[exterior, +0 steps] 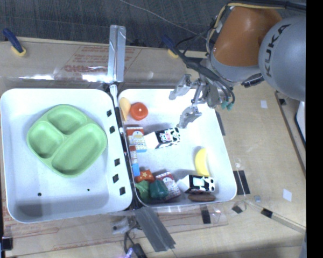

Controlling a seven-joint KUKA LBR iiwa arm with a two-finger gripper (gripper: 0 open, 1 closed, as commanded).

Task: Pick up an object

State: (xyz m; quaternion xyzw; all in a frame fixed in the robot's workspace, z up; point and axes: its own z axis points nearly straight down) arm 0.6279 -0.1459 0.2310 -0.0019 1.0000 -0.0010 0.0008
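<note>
My gripper (184,105) hangs over the back of the right bin (218,144), its two fingers spread apart with nothing between them. One fingertip is just above and to the right of a small black-and-white cow-print carton (167,137). Further left in that bin lie an orange-red round toy (139,110) and a pale orange piece (124,107). A yellow banana (202,161) lies toward the right wall. A second cow-print carton (202,184) sits at the front right.
The left bin (21,198) holds a green divided plate (67,138). Along the right bin's left wall stand a small orange-and-white carton (135,138) and a cluster of green, red and packaged toys (156,186). A metal divider bar (117,52) rises between the bins.
</note>
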